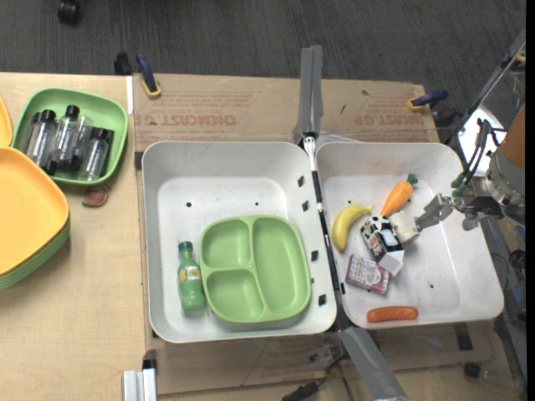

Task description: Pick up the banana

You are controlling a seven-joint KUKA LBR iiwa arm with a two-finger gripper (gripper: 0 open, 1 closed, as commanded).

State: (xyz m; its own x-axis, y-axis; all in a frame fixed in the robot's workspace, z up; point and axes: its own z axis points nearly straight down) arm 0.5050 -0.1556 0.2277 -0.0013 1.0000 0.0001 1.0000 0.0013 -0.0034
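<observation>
The yellow banana (346, 225) lies curved at the left side of the right bin (468, 291), close to the divider between the bins. My gripper (433, 212) hangs over the right half of that bin, well to the right of the banana and apart from it. An orange carrot (397, 197) and a black-and-white box (382, 237) with a white lump beside it lie between the gripper and the banana.
A pink packet (368, 274) and a red sausage (391, 313) lie in the right bin's front part. The left bin (167, 174) holds a green divided plate (255, 270) and a green bottle (191, 278). A green tray of bottles (71, 136) and yellow plates (29, 220) sit at far left.
</observation>
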